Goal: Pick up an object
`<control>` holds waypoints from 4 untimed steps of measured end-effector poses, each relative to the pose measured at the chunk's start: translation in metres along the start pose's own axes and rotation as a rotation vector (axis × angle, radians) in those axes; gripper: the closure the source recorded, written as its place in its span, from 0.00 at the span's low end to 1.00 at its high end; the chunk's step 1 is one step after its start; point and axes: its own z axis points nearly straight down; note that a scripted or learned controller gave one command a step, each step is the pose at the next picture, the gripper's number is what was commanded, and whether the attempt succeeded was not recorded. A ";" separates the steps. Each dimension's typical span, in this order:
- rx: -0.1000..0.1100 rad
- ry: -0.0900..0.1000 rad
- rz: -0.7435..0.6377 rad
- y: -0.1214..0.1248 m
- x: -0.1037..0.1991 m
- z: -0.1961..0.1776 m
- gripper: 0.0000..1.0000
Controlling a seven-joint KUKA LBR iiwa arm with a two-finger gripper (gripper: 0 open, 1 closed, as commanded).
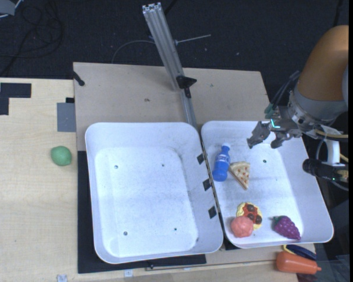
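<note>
The right bin (300, 181) holds a blue bottle (222, 163) lying near its left wall, a pizza slice (241, 174) just right of it, a round pastry with dark berries (249, 212), a red-pink fruit (242, 227) touching it, and a bunch of purple grapes (286, 227). My gripper (268, 138) hangs over the upper part of that bin, above and to the right of the bottle and pizza slice. Its two dark fingers are spread apart with nothing between them.
The left bin (141, 187) sits beside the right one. A green ball (62, 155) lies on the bench far left. An orange carrot (297, 264) lies outside the right bin's front edge. A metal rail (167, 46) slants up behind the bins.
</note>
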 end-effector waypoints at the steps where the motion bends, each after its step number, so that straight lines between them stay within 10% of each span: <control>1: 0.000 0.000 0.000 0.000 0.000 0.000 0.00; 4: 0.004 0.001 0.000 -0.005 0.000 0.130 0.00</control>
